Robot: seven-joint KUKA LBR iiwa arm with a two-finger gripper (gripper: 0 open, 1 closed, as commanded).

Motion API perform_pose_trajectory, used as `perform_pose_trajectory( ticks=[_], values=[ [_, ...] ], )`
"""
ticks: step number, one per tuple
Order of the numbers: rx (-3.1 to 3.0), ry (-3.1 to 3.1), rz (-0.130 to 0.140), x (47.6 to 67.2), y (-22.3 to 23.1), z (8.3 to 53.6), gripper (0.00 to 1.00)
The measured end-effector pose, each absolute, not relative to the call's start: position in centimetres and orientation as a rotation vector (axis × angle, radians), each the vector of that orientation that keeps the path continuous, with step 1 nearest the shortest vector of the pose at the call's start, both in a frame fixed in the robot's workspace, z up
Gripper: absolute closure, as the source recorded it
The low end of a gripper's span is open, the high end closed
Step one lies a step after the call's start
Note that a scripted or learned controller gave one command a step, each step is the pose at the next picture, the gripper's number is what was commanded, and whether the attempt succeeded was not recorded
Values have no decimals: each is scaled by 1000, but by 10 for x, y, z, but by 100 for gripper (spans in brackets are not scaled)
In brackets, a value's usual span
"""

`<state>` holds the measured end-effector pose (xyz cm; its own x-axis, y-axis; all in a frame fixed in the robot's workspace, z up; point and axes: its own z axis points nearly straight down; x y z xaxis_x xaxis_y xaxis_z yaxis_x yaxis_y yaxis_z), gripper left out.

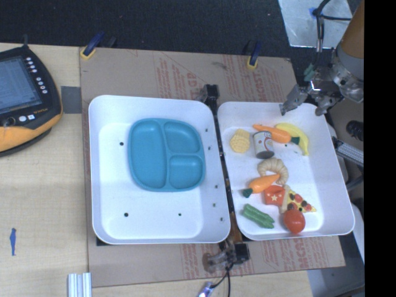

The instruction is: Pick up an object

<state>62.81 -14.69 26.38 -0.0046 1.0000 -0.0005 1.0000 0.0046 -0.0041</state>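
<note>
From my remote seat I take the right bin (331, 184) as my landmark. The gripper (304, 103) hangs over that bin's far edge, near its far right corner, at the end of the grey arm (346, 73) coming in from the right. Its two dark fingers (289, 104) are spread apart with nothing between them, one tip above the bin's far rim and the other just beyond it toward the corner. Inside the right bin lie the toy foods: a banana (296, 135) closest to the gripper in the far part, an orange carrot (272, 133) touching it, a small can (262, 145) just beside that, and a corn cob (240, 142) toward the bin's left wall. Around the middle I see a pale curled shrimp-like piece (273, 166) with a second carrot (262, 183) beside it, then a red piece (274, 195) and a pizza slice (298, 202). In the near part sit a green pod (257, 216) and a tomato (294, 221). To the left of the right bin, touching along their shared edge, is the left bin (111, 178) holding a blue divided plate (167, 154). Well to the left of that rests an orange-edged teach pendant (25, 101) on the bench.
</note>
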Motion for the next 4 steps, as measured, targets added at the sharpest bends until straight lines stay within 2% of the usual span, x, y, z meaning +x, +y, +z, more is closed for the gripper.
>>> perform_pose_trajectory(
  ticks=[1,2,3,4],
  values=[
    [-2211,-2223,10,655,-122,138,0],
    [-2217,-2227,3,657,-101,96,0],
    [-2214,-2231,2,658,-101,107,100],
    [-2213,-2230,2,658,-101,107,0]
  ],
)
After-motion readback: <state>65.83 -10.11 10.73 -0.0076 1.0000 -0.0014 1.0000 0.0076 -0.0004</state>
